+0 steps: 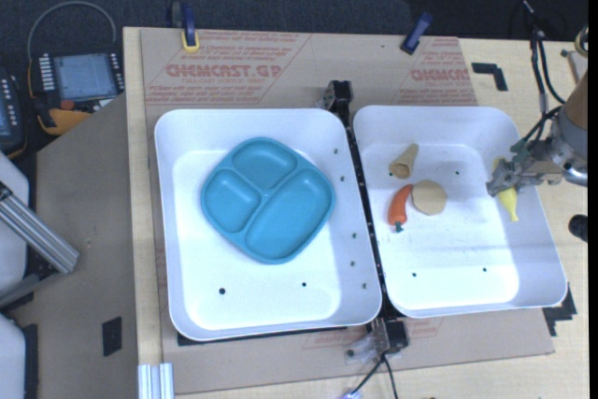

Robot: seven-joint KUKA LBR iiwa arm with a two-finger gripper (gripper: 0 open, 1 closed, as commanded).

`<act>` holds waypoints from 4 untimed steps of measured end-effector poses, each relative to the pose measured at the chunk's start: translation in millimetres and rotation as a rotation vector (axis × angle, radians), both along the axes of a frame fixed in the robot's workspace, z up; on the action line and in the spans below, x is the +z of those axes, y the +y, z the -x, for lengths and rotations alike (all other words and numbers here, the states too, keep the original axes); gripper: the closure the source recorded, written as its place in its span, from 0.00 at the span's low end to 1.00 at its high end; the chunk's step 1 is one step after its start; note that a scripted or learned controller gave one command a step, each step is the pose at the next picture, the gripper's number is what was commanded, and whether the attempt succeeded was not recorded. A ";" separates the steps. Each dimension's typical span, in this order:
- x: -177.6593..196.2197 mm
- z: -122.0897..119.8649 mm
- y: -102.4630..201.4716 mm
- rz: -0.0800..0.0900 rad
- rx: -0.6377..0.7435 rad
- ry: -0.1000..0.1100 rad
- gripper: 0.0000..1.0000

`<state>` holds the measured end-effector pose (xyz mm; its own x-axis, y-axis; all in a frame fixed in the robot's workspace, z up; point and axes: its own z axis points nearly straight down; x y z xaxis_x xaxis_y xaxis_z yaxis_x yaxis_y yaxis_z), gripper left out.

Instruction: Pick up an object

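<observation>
The counter [308, 70] carries two shallow white bins side by side. The left bin [177, 201] holds a blue divided plate [268, 198], which lies flat near the middle of the bin with its three compartments facing up.

The right bin [448, 285] holds four small items. A tan cone-shaped piece [404, 161] lies toward the far side of the bin, tilted with its wider end pointing toward the bin's centre divider. Just below it, a round tan disc [430, 197] rests on the bin floor. An orange-red carrot-shaped item [400, 206] lies immediately to the left of the disc, apparently touching it, with a dark tip at its lower end. A small yellow object [509, 203] sits at the bin's right-hand wall, well apart from the other three.

The arm enters from the right edge of the view. The end effector [512, 178] is positioned over the right wall of the right bin, directly above and touching or nearly touching the yellow object (the exact contact is too small to resolve). Whether it is wide, narrow, or gripping the object cannot be determined.

Nothing lies between the end effector and the yellow object; the disc, carrot and cone stand clear to the left. Cables hang beside the arm.
</observation>
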<state>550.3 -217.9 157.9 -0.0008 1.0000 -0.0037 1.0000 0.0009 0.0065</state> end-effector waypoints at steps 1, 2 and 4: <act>61.9 -6.5 3.1 0.000 0.001 -0.001 1.00; 82.7 -7.3 2.9 -0.001 0.001 0.002 1.00; 60.0 5.3 109.3 -0.006 0.002 0.010 1.00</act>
<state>544.9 -108.5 217.9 -0.0032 1.0000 0.0020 1.0000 0.0032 -0.0032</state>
